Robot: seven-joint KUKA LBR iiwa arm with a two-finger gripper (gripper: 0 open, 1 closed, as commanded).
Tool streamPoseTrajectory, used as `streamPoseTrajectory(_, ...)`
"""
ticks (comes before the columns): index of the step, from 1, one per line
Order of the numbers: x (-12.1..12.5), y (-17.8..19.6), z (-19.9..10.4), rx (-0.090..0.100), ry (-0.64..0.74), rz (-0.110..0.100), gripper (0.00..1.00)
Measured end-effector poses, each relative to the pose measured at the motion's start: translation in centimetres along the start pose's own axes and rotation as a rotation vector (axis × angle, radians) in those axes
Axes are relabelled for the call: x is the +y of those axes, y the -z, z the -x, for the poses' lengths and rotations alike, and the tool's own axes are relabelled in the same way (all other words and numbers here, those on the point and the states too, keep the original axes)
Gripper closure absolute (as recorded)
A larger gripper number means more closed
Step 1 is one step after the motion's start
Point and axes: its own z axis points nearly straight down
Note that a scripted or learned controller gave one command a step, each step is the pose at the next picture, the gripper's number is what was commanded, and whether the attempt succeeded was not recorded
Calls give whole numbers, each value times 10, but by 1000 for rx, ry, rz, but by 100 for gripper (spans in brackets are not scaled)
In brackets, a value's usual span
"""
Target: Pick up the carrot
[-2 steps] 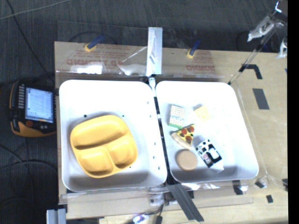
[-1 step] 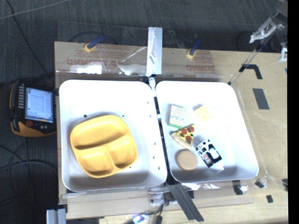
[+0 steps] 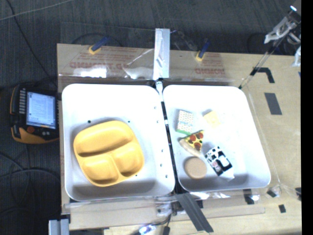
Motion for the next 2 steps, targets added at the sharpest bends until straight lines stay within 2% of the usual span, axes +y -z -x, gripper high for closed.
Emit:
streamPoseTrajectory(1,-45,-19,-13,0,-177,-3,0)
streamPoseTrajectory(2,-12,0,10,2,-451,0,0)
